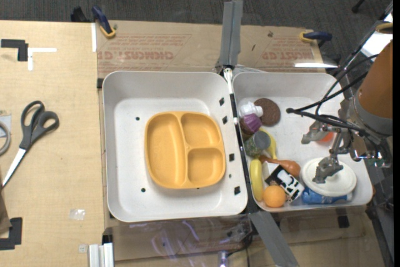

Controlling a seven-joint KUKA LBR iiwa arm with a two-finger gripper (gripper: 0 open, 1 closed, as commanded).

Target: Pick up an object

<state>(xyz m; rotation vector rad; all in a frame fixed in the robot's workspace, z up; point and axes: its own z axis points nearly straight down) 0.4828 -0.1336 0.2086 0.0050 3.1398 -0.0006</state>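
My gripper [320,151] hangs over the right part of the right bin [294,81], open, with nothing between its fingers. One fingertip [312,136] is over bare bin floor, and the other [325,168] is over a white round dish [340,183]. Left of the gripper lie a brown round disc [269,110], a purple bottle with a white cap [250,117], a yellow banana [255,177], an orange ball [274,196], a black-and-white block [288,182] and a blue object [322,198]. The arm's orange band [382,87] is at the right edge.
The left bin [119,134] holds a yellow divided plate [185,149]. Scissors [28,131] lie on the wooden bench at the left. Black cables [325,106] run across the right bin's upper right. Cardboard [162,50] lies behind the bins.
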